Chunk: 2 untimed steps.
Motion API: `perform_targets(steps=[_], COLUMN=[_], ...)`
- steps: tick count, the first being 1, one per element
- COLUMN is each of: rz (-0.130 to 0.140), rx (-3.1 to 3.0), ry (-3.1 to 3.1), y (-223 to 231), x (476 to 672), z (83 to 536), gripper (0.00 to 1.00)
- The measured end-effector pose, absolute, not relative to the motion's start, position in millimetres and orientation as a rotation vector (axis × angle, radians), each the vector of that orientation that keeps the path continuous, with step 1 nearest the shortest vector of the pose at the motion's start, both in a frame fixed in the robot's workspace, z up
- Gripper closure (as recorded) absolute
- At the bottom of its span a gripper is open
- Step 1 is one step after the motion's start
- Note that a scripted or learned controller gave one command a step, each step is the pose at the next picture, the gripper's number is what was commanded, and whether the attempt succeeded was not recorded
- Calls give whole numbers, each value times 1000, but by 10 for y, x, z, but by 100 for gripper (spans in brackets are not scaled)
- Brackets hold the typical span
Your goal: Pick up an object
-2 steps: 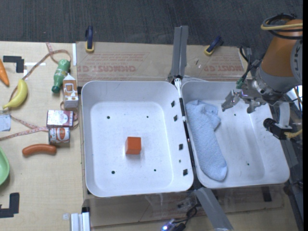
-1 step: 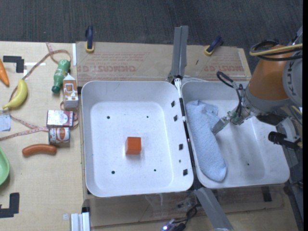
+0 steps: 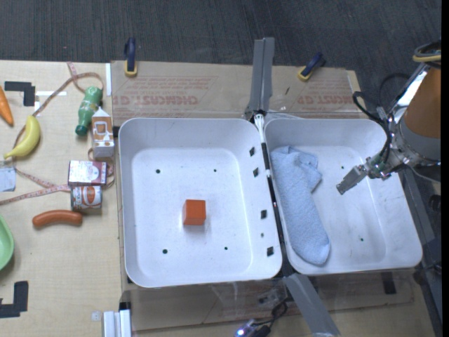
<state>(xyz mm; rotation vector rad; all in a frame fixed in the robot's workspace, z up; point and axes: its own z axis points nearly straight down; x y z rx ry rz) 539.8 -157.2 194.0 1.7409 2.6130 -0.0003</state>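
Setting: Two shallow white bins sit side by side on your bench, the left bin (image 3: 140, 258) and the right bin (image 3: 400, 258), seen from above at a slant.

Arm: Your grey arm (image 3: 421, 114) reaches in from the right, its orange band showing above the wrist, and hangs over the right bin's far right portion.

Gripper: The gripper (image 3: 345, 185) points down and to the left, toward the bin floor. How far it is open you cannot tell from this angle; nothing is seen in its hold.

Cloth: A pale blue cloth (image 3: 302, 202) lies rumpled along the right bin's left side, running from the upper wall to the lower wall. It lies near the gripper tip, apart from it.

Block: A small orange block (image 3: 194, 213) stands alone near the middle of the left bin, well apart from the gripper.

Step in hand: By the look of it, you are at the approach; no pick has yet been made.

Next move: The cloth looks the likelier target. You would need to carry the tip left over a raised fold, descend, and close on a bunch of fabric, since flat cloth gives little to pinch.

Bench: Toy foods lie outside the bins at left, among them a banana (image 3: 24, 137).
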Motion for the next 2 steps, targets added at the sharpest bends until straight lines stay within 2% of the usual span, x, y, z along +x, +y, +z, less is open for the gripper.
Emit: perform_targets(steps=[1,2], rz=[-1,-2], rx=[1969,2229], ry=[2447,2213], y=[-1001,-1373], x=[6138,5903], z=[2106,927], gripper=[0,0])
